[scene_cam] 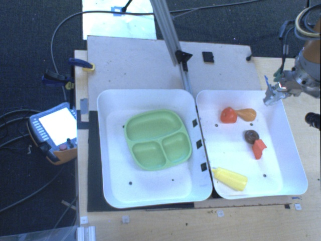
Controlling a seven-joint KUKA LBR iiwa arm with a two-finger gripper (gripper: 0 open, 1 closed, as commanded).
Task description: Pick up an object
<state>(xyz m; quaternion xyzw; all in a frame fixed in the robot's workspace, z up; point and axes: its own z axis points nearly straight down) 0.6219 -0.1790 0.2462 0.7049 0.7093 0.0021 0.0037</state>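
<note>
The right white bin (286, 129) holds several small things: a red rounded piece (228, 115) touching an orange pear-shaped piece (247, 115), a dark brown round piece (251, 135) with a red wedge (259, 148) right below it, and a yellow corn-like piece (230, 178) near the front left corner. My gripper (271, 96) hangs at the bin's far right rim, above and to the right of the orange piece, with nothing visibly between its fingers.
The left white bin (113, 179) holds a green divided plate (158, 139). A slanted metal pole (168, 26) crosses the back board toward the gap between the bins. A handheld pendant (54, 131) with cables lies left of the bench.
</note>
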